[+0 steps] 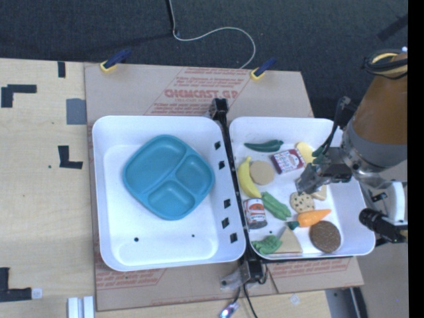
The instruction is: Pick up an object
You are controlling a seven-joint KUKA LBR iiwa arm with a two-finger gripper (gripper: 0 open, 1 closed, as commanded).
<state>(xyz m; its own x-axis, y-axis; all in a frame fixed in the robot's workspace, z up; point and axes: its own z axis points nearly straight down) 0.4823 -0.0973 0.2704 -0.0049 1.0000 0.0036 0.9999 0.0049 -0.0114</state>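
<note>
The right bin [344,244] holds several toy foods: a banana [248,177], a green pepper [264,146], a red packet [287,160], a tan round biscuit [262,172], a small can [255,212], a speckled cookie [302,201], a carrot [311,218] and a brown round patty [324,236]. My gripper [310,182] hangs low over the bin's right-middle part, just above the speckled cookie and right of the red packet. Its dark body hides the fingertips.
The left bin [109,197] holds a blue divided plate [168,176]. A black divider with clips [228,177] runs between the bins. Green leafy pieces [267,245] and a tan wedge [289,244] lie at the right bin's front. The arm's orange band [384,105] rises at the right.
</note>
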